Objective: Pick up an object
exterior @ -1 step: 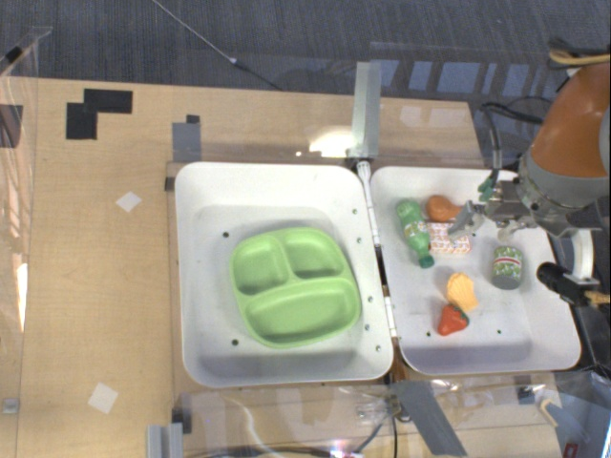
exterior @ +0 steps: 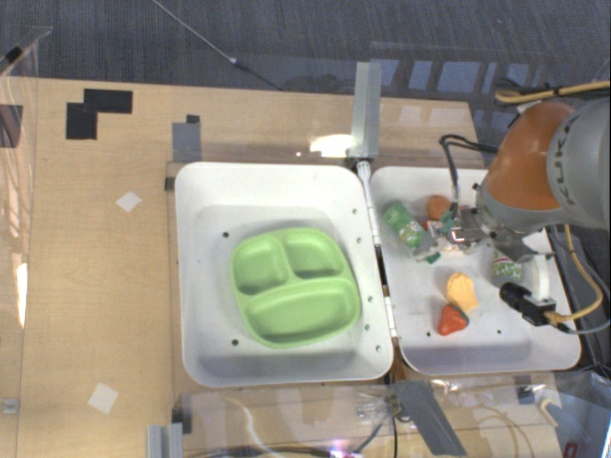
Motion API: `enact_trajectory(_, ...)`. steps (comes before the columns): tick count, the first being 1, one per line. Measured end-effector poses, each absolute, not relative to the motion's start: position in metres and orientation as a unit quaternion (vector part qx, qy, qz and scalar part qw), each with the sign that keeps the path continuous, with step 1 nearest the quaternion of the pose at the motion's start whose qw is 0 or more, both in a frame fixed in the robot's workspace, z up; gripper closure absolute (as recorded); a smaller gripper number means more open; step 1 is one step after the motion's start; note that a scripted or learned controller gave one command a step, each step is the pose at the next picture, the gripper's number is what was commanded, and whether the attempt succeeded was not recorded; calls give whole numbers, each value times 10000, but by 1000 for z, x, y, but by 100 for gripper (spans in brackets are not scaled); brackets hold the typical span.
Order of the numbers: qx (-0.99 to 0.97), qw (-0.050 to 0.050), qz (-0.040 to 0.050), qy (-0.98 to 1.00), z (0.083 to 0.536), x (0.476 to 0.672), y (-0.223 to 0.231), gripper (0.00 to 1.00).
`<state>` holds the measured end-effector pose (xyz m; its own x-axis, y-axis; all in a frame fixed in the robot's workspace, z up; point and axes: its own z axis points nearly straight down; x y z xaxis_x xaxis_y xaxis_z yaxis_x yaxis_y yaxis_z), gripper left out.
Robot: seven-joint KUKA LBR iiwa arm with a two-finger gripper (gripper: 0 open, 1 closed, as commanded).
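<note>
Nearest the lens, a red piece (exterior: 452, 321) and a yellow piece (exterior: 461, 291) lie in the right bin (exterior: 420, 346). Just beyond them the gripper (exterior: 455, 234) hangs low beside a green bottle (exterior: 402, 225) on its left.

The robot arm (exterior: 573, 165) is big, round and grey, with a wide orange band (exterior: 523, 165) near its end. Thin black cables (exterior: 460, 151) loop beside it. Its small pincer (exterior: 456, 232) is made of shiny metal and black parts.
</note>
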<state>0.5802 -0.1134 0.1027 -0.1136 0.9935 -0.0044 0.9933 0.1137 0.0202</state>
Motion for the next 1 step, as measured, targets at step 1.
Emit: enact_trajectory(1,7349,63,25,6782,97,622,-105,0)
